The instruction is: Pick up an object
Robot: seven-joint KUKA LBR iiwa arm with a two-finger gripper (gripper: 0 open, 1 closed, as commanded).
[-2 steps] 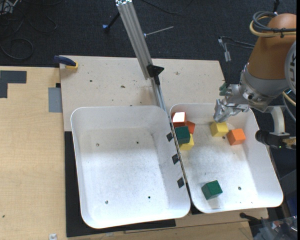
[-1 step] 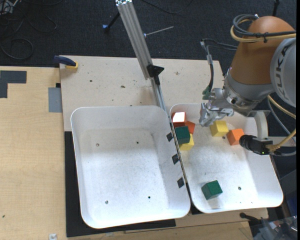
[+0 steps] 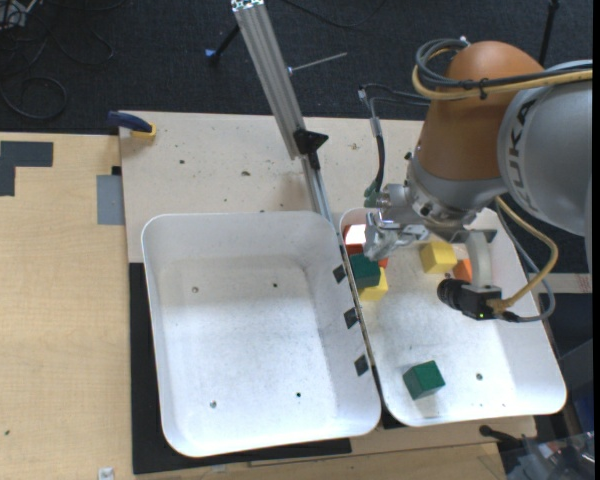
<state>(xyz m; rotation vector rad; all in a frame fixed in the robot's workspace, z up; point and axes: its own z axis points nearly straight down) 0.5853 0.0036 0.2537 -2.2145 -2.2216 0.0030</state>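
Note:
My gripper [image 3: 383, 236] hangs low over the far left corner of the right bin [image 3: 480, 353]. Just left of it and below it lies a tight cluster: a red block [image 3: 355, 235], a green block [image 3: 361, 266] and a yellow block [image 3: 372, 285], all against the bin's left wall. To the right of the gripper, partly under the wrist, sit another yellow block [image 3: 438, 258] and an orange block [image 3: 464, 269]. A second green block [image 3: 423, 378] lies alone near the bin's front edge. I see nothing held in the gripper.
The left bin [image 3: 240, 318] adjoins the right one, with black clips [image 3: 348, 316] along the shared wall. A slanted aluminium bar [image 3: 275, 68] rises behind the bins. A blue and yellow clamp [image 3: 132, 124] lies at the bench's far left corner.

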